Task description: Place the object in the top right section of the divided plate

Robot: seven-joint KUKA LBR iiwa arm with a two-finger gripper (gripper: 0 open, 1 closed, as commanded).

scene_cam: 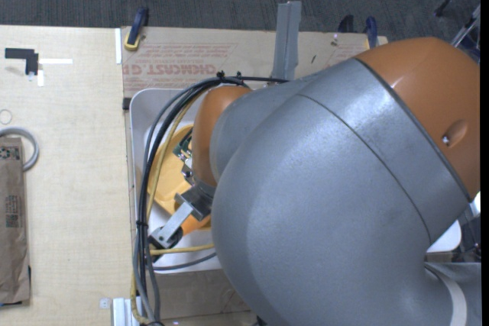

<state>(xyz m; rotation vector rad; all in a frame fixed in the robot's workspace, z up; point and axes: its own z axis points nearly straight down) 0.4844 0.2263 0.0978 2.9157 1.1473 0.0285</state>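
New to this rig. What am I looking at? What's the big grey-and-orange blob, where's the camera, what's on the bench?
One camera, fixed above the bench, looks down at a slant. The big grey and orange shape is a robot arm, close to the lens. It reaches in from the right and bends down into a shallow white bin. Cables run along it. In the bin, something yellow and a bit of green show; the arm covers the rest. Behind the bin lies printed cardboard; a brown paper bag lies at the far left. Whether the arm holds anything cannot be told.
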